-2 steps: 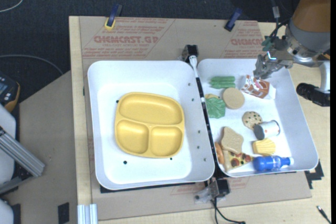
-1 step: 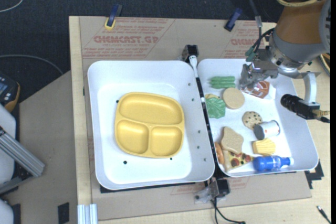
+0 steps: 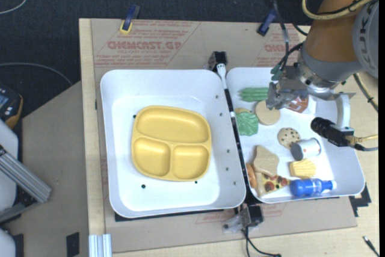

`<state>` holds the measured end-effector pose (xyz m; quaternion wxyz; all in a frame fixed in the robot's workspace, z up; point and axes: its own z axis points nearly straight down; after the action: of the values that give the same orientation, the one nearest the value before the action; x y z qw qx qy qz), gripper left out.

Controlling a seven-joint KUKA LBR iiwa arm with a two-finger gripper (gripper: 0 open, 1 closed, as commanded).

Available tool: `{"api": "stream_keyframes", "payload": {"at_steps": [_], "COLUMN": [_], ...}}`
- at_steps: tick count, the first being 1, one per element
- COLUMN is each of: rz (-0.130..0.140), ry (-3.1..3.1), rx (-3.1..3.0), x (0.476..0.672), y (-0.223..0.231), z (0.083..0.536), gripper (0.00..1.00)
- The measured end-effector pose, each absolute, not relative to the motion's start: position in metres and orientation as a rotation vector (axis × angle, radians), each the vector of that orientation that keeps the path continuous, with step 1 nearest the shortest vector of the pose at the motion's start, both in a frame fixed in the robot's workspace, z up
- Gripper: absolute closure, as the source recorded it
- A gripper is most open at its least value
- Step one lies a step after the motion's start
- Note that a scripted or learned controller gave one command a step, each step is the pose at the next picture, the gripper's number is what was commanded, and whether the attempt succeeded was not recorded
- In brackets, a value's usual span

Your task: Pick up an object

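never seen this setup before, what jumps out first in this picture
A yellow divided plate sits alone in the left bin. The right bin is crowded with toy food and a blue bottle. The gripper hangs over a tan round piece near its far end.

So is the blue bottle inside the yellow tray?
No, the blue bottle lies in the right bin near its front edge, while the yellow tray sits in the left bin.

My orange band (image 3: pixel 337 27) glows above the white right bin (image 3: pixel 355 174). In it, beside a blue bottle (image 3: pixel 310 188), lie a speckled tan cookie (image 3: pixel 289 136), a green leaf (image 3: pixel 246 123) and a ridged yellow chip (image 3: pixel 302 168). The left bin's (image 3: pixel 114 129) tray (image 3: pixel 171 142) is yellow.
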<state>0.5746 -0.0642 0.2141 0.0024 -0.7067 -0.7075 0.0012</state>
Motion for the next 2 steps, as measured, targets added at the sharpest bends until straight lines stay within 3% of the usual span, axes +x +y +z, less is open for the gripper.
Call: {"api": "stream_keyframes", "payload": {"at_steps": [1, 2], "rz": [-0.004, 0.003], "ry": [-2.225, -2.218], "rx": [-2.222, -2.221], "x": [0.584, 0.566], "y": [-0.056, -0.067], "z": [0.229, 0.224], "gripper": [1.00, 1.00]}}
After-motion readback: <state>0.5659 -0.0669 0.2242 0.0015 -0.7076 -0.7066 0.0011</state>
